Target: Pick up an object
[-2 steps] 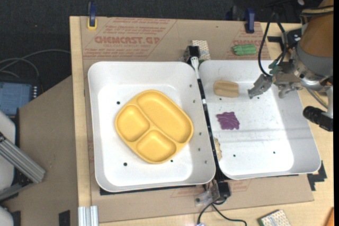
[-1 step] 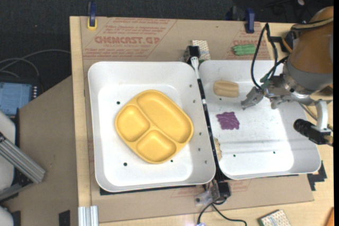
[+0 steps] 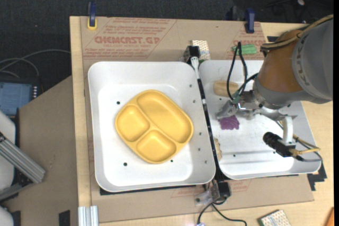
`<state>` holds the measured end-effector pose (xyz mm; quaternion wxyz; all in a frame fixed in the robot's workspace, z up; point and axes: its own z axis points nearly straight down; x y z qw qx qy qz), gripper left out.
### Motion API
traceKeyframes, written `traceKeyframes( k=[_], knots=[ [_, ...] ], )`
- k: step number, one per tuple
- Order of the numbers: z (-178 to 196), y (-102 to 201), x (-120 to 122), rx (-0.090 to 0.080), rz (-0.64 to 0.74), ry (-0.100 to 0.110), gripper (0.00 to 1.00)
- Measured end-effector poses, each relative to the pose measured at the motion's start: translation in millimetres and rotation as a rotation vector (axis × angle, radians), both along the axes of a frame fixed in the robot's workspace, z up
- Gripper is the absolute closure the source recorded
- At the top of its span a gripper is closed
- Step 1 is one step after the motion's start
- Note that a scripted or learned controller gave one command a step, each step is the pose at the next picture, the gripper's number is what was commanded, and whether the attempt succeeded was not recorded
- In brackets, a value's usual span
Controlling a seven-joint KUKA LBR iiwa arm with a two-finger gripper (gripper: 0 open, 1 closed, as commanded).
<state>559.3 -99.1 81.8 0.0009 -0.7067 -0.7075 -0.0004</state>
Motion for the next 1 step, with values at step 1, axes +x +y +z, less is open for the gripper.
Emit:
traceKeyframes(
  k=[1],
  knots=[
    [16.1, -2.1, 2.4, -0.003, -0.002, -0.01, 1.0]
  ],
)
